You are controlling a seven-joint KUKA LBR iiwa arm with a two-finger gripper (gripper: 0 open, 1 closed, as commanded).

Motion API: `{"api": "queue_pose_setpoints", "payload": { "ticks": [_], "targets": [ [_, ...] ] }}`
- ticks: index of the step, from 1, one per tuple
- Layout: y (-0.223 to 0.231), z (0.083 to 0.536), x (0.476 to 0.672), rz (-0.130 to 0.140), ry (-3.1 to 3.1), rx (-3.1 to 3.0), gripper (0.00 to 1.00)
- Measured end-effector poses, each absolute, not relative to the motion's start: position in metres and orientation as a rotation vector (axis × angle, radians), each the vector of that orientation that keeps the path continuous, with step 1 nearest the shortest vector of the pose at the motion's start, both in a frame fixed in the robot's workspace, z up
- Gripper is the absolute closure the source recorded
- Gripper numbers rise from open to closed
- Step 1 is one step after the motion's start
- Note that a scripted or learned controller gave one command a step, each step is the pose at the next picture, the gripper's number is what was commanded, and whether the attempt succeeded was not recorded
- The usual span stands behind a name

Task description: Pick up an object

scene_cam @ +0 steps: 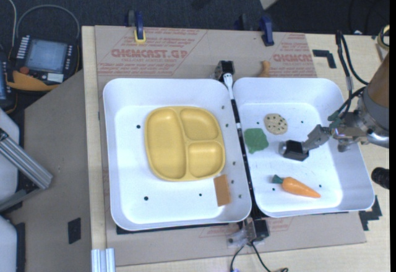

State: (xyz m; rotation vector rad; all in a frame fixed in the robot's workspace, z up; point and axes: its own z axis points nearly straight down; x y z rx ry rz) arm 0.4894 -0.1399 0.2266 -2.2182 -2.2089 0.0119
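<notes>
The right bin [328, 196] holds three small objects. A round speckled cookie [275, 122] lies towards the back. A green leaf-shaped piece [255, 140] lies at the bin's left side. An orange carrot [298, 187] with a green top lies near the front. My gripper [294, 151] hangs low over the bin floor between the cookie and the carrot, just right of the green piece. It touches none of them, and I see nothing held in it.
The left bin [124, 190] holds a yellow divided plate [184, 142] and a small brown cracker [221, 190] by its front right corner. The arm [365, 122] reaches in from the right over the right bin's rim. Cables hang at the right edge.
</notes>
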Motion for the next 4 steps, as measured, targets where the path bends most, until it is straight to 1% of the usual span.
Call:
{"api": "queue_pose_setpoints", "payload": {
  "ticks": [1, 2, 3, 4],
  "targets": [
    [-0.139, 0.233, 0.492, 0.0, -2.222, -2.222, 0.0],
    [-0.129, 0.176, 0.488, 0.005, -2.216, -2.216, 0.0],
    [-0.135, 0.115, 0.488, 0.005, -2.216, -2.218, 0.0],
    [-0.135, 0.083, 0.487, 0.003, -2.217, -2.22, 0.0]
  ]
}}
